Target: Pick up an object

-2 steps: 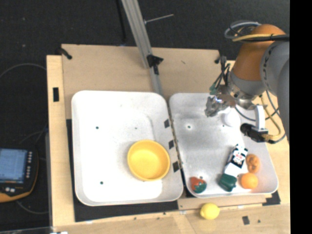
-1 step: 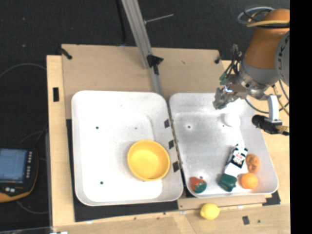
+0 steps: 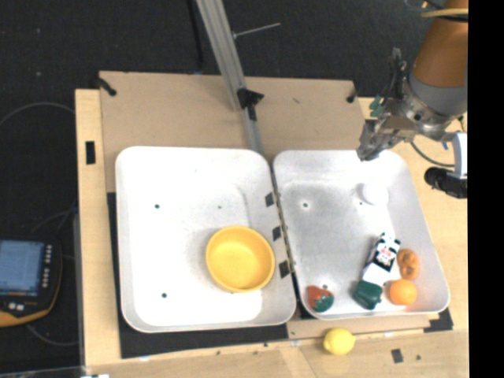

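My gripper [image 3: 368, 151] hangs over the far right corner of the right bin [image 3: 331, 211], its dark fingers drawn to a narrow point and shut with nothing between them. The objects lie well in front of it, at the bin's near right corner. There a white carton with black marks [image 3: 383, 256] sits beside a dark green block [image 3: 367, 294], an orange [image 3: 402, 292] and a brownish lump [image 3: 408, 262]. A red and green fruit [image 3: 319, 297] rests at the near left of this bin. In the left bin [image 3: 157, 187] stands a yellow bowl [image 3: 240, 258].
A lemon [image 3: 339, 341] lies on the bench in front of the right bin, outside it. A slanted metal post [image 3: 228, 53] rises behind the bins. A pale round patch [image 3: 370, 194] shows on the right bin's floor below the gripper.
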`<move>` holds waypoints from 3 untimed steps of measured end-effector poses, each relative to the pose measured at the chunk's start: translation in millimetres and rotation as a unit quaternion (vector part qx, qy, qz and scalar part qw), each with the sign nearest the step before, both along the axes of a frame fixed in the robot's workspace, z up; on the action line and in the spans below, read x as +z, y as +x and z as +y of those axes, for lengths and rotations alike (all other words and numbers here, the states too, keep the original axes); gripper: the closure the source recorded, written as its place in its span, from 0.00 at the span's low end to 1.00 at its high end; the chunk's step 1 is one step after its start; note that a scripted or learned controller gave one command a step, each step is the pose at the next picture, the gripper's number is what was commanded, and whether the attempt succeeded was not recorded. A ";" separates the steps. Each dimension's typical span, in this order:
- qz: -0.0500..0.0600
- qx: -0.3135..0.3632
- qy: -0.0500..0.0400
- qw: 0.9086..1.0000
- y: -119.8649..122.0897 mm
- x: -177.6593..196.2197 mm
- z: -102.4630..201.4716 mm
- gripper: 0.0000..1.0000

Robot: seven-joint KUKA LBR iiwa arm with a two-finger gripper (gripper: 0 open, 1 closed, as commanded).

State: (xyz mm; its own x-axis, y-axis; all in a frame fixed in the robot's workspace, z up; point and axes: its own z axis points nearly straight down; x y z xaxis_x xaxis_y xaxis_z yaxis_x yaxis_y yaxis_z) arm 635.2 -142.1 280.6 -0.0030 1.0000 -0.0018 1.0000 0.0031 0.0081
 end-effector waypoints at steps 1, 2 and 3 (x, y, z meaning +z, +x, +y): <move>0.004 0.001 0.001 1.000 -5.1 -11.0 42.4 1.00; 0.005 0.000 0.001 1.000 2.0 -17.9 94.2 1.00; 0.004 0.002 0.002 1.000 -10.7 -17.0 150.0 1.00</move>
State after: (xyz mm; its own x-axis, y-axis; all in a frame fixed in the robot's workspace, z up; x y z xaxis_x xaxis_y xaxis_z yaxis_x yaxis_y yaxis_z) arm 624.5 7.9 263.5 -0.0069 1.0000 0.0013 1.0000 0.0069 0.0005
